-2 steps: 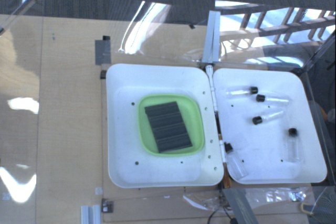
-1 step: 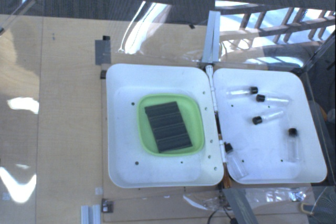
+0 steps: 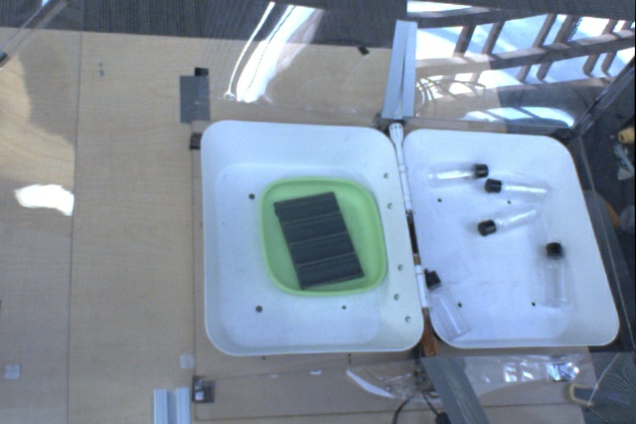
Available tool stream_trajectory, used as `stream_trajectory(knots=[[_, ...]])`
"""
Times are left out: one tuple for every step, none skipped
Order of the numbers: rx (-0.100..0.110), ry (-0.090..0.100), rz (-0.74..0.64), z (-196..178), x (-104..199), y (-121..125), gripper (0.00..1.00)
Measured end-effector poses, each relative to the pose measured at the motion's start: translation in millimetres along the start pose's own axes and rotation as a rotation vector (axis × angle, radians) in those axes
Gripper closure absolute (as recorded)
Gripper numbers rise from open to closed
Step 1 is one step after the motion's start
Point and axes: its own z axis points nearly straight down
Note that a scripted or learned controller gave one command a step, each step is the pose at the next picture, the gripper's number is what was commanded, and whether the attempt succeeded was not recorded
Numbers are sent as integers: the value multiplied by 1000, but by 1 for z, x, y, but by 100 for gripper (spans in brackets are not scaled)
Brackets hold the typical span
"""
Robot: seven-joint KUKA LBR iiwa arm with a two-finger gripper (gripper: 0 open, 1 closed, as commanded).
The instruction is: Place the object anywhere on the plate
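Observation:
A light green, rounded square plate (image 3: 372, 223) lies in the middle of the left white bin (image 3: 231, 243). On it rests a dark grey, ribbed rectangular block (image 3: 318, 240), lying flat and turned slightly off the plate's edges. The block lies wholly inside the plate's rim.
The right white bin (image 3: 586, 313) holds several clear vials with black caps, among them one (image 3: 459, 175) near the back, one (image 3: 507, 220) in the middle and one (image 3: 555, 275) at the right. A metal post (image 3: 400, 74) stands behind the joint of the bins. Wooden bench surrounds them.

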Motion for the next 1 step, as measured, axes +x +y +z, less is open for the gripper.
stream_trajectory(knots=[[0, 2, -3, 18, 28, 5, 0]])
